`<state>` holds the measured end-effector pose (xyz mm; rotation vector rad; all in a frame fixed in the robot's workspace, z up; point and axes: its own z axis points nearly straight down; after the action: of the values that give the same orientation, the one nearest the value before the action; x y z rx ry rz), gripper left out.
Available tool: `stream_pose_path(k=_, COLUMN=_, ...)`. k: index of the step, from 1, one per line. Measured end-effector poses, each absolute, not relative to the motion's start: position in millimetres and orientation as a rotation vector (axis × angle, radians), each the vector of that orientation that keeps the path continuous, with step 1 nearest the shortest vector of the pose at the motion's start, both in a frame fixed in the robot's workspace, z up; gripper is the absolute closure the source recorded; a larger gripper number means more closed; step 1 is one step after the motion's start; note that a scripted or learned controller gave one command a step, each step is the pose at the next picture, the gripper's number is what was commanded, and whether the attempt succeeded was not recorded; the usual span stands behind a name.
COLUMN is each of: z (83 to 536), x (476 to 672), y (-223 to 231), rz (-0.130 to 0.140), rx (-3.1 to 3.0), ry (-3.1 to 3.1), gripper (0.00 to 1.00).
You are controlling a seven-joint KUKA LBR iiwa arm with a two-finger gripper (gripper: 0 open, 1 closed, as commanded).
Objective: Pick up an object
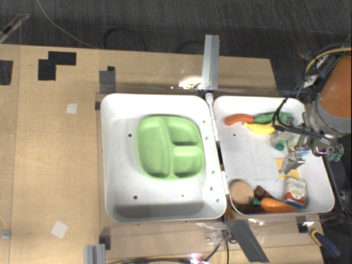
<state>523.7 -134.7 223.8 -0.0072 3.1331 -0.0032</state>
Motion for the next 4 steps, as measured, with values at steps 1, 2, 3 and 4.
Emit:
stream_pose_path(k=1, z=103.2, x=520.6, y=-142.3, rz=-0.003, rx=-0.336, ry=3.114, gripper=0.00)
stream_pose_path(k=2, z=90.8, x=526.7, y=-186.2, rz=-0.011, rx=-0.679, ry=3.050, gripper=0.00)
stream_pose_path(k=3, z=90.7, x=561.5, y=-143.8, rz=-0.009, rx=-0.717, ry=3.039, gripper=0.00)
stream_pose_path(k=4, z=118.3, x=506.8, y=-191.1, rz=-0.011, rx=-0.692, ry=3.055, gripper=0.00)
